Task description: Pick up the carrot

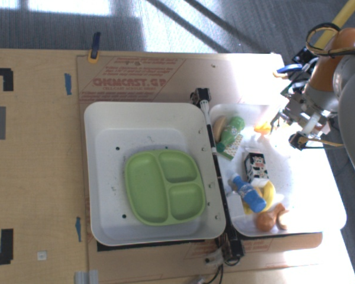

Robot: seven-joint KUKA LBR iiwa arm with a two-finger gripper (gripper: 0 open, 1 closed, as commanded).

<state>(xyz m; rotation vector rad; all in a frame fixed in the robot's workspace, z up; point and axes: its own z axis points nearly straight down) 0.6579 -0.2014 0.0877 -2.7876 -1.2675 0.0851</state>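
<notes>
Cardboard sheet (pixel 41 158) covers the bench top, biggest thing in view, blue tape tabs and black corner marks on it. Left bin (pixel 100 158) sits on it, holding a green divided tray (pixel 163 186) with three compartments, lying flat near the bin's middle. Right bin (pixel 310 209) touches it along a black divider strip, strongly overexposed on its right half.

Arm (pixel 337 70) comes in at upper right, grey with orange band, cables looped around the wrist. Gripper (pixel 289 118) hangs over the right bin's upper right edge; fingers are small and washed out, cannot tell if they're spread or closed. Nothing visibly between them.

Right bin contents: green bottle (pixel 231 132) lying tilted at the upper left against the divider, a tan item just beside it. Black-and-white box (pixel 256 165) mid-bin. Blue bottle (pixel 249 195) below it, touching a yellow banana (pixel 268 191). Brown onion-like piece (pixel 266 220) at the bottom edge.

Carrot (pixel 262 128): small orange piece near the top of the right bin, just left of the gripper, apart from the green bottle. Nothing lies on top of it.
</notes>
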